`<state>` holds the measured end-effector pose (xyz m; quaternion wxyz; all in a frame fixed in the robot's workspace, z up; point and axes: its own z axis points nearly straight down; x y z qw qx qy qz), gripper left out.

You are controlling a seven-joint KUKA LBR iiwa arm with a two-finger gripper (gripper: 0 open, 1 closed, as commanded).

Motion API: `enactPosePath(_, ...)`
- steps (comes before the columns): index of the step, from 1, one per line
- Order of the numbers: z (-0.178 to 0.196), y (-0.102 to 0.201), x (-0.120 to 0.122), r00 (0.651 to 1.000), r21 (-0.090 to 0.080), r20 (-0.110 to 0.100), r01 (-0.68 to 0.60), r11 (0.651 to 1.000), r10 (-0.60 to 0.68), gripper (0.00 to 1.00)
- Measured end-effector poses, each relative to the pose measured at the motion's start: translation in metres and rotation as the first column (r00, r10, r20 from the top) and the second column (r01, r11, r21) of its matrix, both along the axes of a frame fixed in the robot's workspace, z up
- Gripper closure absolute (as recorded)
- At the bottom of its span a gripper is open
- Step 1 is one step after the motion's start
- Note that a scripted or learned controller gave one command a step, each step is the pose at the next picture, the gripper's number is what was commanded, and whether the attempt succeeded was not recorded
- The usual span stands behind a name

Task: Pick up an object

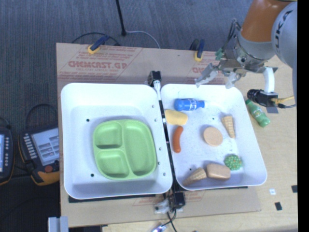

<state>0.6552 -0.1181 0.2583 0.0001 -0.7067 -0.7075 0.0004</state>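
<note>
My gripper [216, 79] hangs above the far edge of the right bin [251, 129], fingers spread open with nothing between them. Just below and left of it a blue bottle [189, 104] lies on its side. Further in the same bin lie a yellow piece [175, 117], an orange-red sausage [177, 138], a round tan cookie [212, 136], a cone [228, 125], a green broccoli-like piece [233, 162], a bread roll [218, 171] and another cone-shaped piece [195, 176].
The left bin [77, 129] holds a green divided plate [125, 148]. A green bottle [259, 113] lies on the bench outside the right bin's right wall. Clamps and cables sit along the board's far edge.
</note>
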Motion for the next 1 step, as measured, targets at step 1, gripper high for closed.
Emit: enactPosePath(1, -0.0754, 0.0530, -0.0370, 1.000, 0.001, -0.004, 0.014, 1.000, -0.014, 0.00)
